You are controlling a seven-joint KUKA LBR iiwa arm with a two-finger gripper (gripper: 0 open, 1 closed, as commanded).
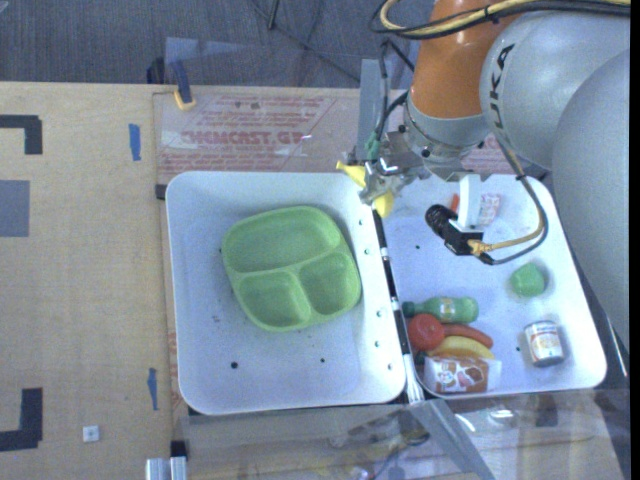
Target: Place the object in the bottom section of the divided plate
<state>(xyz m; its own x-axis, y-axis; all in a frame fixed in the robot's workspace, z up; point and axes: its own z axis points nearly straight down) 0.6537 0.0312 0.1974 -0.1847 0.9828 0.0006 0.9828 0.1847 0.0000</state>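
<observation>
Grey arm with an orange band [455, 38] reached in from 2 o'clock. The gripper [372, 183] sat over the shared rim between the two bins, at its 12 o'clock end. Couldn't tell if the gripper was wide or narrow, the wrist body blocked it. A small yellow thing [352, 171] showed right at the gripper, on its 9 o'clock side. Couldn't tell if it was clamped or just beside it. The green three-section plastic plate [291, 266] lay flat about mid left shallow white bin [200, 348], with the big section toward 12 o'clock and the two smaller ones toward 5 o'clock. The plate was at 7 o'clock of the gripper, near but apart. The right shallow white bin [500, 288] carried the rest. A white-and-red small box [487, 208] sat at its 12 o'clock end, partly under the arm. A green round ball [528, 280] was at 3 o'clock and a small metal can [543, 343] at 4 o'clock. At the 7 o'clock corner was a tight cluster: a green bottle lying on its side [450, 310], a red round fruit [425, 330], a yellow banana-shaped piece [468, 346] and an orange-and-white packet [458, 373], all touching or just beside each other. The pale wooden worktop [80, 268] ran off at 9 o'clock of the left bin, with black corner marks and blue tape strips on it.
</observation>
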